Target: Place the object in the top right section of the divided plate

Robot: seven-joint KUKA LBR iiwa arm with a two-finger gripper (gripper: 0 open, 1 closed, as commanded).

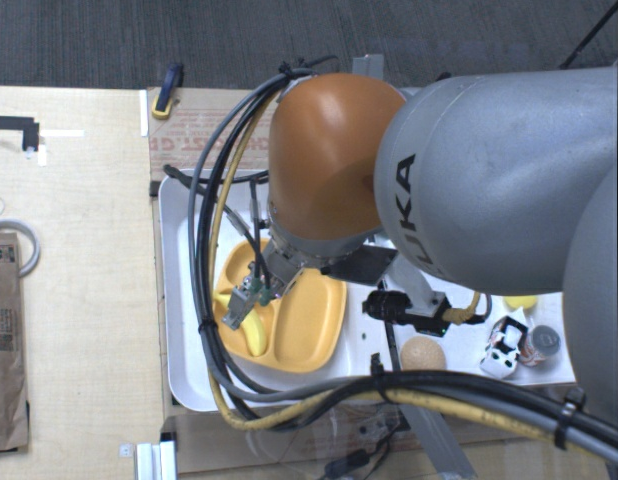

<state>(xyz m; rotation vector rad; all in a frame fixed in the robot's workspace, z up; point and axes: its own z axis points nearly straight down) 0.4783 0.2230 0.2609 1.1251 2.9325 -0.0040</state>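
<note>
The grey arm (489, 168) with its orange band (324, 158) reaches in from the right and covers most of the two white bins (184, 368). Under it, in the near left part of the left bin, lies a yellow divided plate (309, 323), with one broad section showing bare on its right side and narrower sections to its left. The gripper (251, 293) hangs over the plate's left half, its tip down among the smaller sections; I cannot tell how its fingers stand, because the wrist and a bundle of black cables (204, 268) hide them. A bright yellow object (251, 336) (a banana, by its curved shape) lies in the plate's near left section, just below the gripper's tip; whether the two touch cannot be made out. Towards the bench's near right edge, in the right bin, sit a round tan ball (422, 353), a small black-and-white object (505, 348) and a can-like thing (542, 342) beside it. At the bench's far left corner lies a yellow-and-blue clamp (167, 90).
</note>
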